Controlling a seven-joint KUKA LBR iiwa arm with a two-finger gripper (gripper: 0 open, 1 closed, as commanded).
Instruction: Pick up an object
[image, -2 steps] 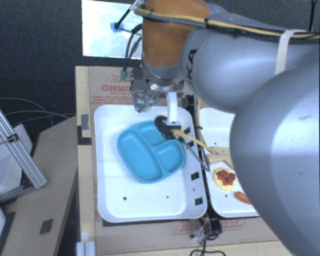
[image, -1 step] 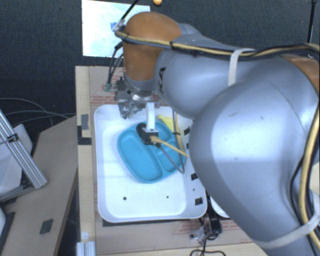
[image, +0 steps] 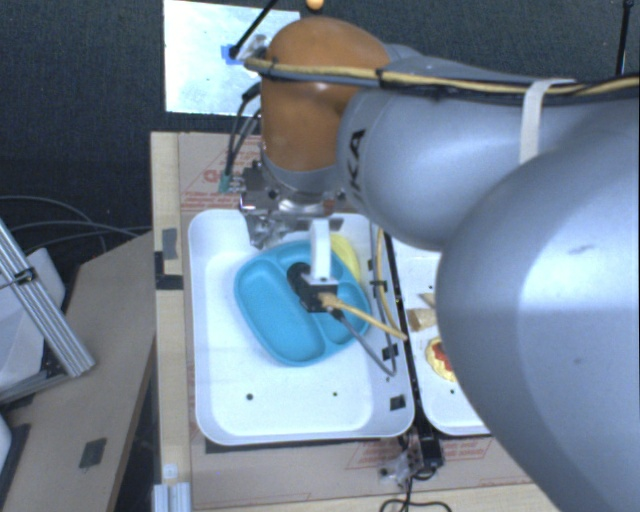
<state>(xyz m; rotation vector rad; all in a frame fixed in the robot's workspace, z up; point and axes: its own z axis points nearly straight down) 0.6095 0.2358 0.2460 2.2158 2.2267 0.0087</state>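
The jaws hang low over the far-left part of the left white bin (image: 290, 418), under the arm's orange band (image: 305, 90). Whether they are open or closed cannot be told, and nothing is seen between them. Right below them, toward 5 o'clock, lies a blue oval dish (image: 280, 318), its near rim about under the jaws and its long axis running from 11 to 5 o'clock. A yellow object (image: 347, 256) sits at the dish's 2 o'clock edge, at about 4 o'clock from the jaws.

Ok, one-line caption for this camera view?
Grey arm reaches into the left bin, its gripper at the far rim of a blue dish, a yellow thing alongside.
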